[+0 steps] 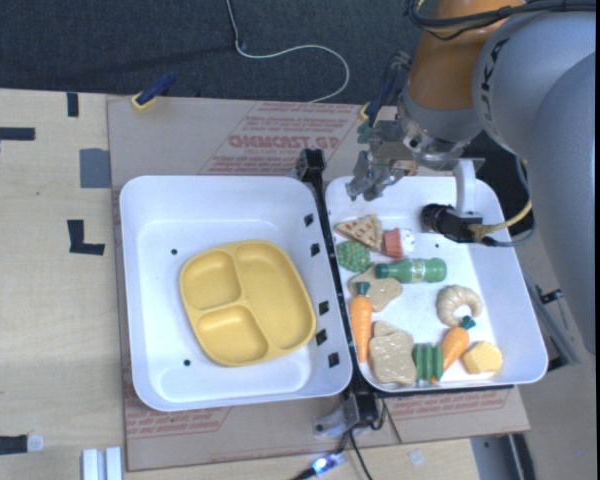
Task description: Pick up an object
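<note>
**Gripper above right bin's far-left corner, nothing held**

The grey two-finger gripper (366,185) hung with fingers slightly spread, grasping nothing. Just beneath lay a tan triangular toy sandwich (360,231), near the right white bin's (510,268) far-left corner, among other toy foods.

Two bins side by side on the bench (40,268), touching along their inner rims: left bin (140,268) at 9 o'clock, right bin (515,298) at 3 o'clock. In the left bin, a sectioned tray (245,300), near centre. In the right bin, toy foods crowded together: sandwich wedge (360,231) at 11 o'clock, bottle (412,269) lying across the middle, broccoli (353,257) just beside its 9 o'clock end. Croissant (457,303) toward 3 o'clock. Long carrot (361,328) along the 8 o'clock rim, bread slice (392,358) at 6 o'clock, short carrot (453,345) and cheese block (482,357) at 5 o'clock. Gripper (372,180) above that bin's 12 o'clock rim. Cable (280,53) behind both bins.
</note>
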Available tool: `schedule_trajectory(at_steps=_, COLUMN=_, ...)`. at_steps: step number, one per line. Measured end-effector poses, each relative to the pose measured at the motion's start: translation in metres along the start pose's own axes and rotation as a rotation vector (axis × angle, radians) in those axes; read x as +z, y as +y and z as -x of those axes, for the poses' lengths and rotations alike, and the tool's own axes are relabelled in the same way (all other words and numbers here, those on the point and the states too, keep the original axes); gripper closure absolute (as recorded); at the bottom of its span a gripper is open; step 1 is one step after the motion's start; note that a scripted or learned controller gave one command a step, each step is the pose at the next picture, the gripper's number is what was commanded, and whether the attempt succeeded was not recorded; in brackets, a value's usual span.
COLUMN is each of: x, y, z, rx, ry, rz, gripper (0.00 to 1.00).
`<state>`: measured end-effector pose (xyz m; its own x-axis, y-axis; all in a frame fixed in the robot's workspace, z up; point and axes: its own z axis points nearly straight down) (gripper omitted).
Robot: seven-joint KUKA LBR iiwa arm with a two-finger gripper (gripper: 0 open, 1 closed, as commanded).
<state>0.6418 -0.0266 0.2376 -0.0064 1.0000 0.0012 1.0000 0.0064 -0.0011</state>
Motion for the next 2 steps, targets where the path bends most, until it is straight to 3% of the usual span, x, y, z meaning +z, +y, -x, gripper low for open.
schedule_trajectory(at_steps=1, x=0.010, y=0.020, z=-0.048, rx=0.000, ry=0.000, rz=0.000, gripper=1.00)
schedule_trajectory(at_steps=2, x=0.021, y=0.020, z=-0.086, rx=0.002, ry=-0.001, rz=-0.002, gripper=1.00)
